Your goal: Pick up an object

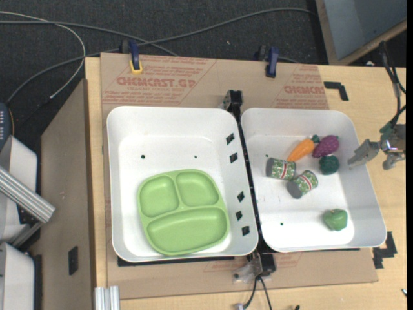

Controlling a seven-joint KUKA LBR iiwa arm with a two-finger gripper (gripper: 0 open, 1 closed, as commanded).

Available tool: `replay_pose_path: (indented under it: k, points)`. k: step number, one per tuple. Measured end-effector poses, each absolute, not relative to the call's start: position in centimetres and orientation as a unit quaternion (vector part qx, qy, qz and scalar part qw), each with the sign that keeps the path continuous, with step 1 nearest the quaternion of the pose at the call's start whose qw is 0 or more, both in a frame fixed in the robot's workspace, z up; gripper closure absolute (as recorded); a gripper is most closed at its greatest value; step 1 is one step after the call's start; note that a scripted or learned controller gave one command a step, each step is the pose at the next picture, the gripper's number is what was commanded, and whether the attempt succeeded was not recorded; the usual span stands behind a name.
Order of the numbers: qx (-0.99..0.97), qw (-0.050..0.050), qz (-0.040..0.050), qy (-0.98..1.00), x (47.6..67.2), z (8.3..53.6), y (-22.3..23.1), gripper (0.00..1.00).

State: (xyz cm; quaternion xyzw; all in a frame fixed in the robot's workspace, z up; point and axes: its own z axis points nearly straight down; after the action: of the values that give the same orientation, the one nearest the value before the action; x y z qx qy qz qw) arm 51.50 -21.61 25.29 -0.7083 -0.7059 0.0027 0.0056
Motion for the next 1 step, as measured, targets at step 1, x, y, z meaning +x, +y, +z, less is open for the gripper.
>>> replay_pose_path:
  k: [1]
  points:
    - [-0.707, 0.000, 0.0000, -0.707, 51.74, 25.86, -21.56, 0.00]
